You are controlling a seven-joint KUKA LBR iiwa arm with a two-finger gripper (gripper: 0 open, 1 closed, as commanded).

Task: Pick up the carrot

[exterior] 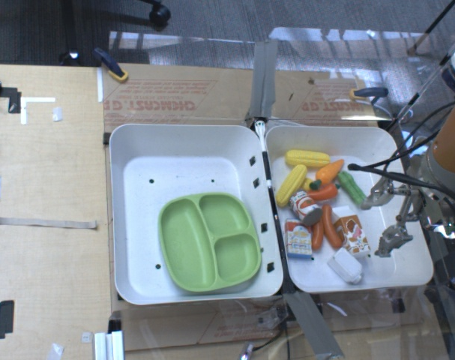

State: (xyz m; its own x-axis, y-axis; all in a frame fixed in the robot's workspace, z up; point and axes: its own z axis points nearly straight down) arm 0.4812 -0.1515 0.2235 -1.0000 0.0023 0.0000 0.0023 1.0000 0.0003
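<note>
The carrot [329, 172], a short orange tapered piece, lies in the right bin [407, 272] near its back. It sits between a yellow corn cob [307, 157] and a green cucumber [352, 188]. My gripper [375, 226] hangs over the right side of that bin, to the right of the toy pile and in front of the carrot. Its fingers [377, 196] are open with nothing between them. A gap separates it from the carrot.
Around the carrot lie a second yellow cob [291, 184], a red-orange piece [322, 194], sausages [330, 227], two small cartons [298, 241] and a white block [346, 266]. The left bin [137, 163] holds a green divided plate [210, 240]. Black cables [384, 163] cross above the gripper.
</note>
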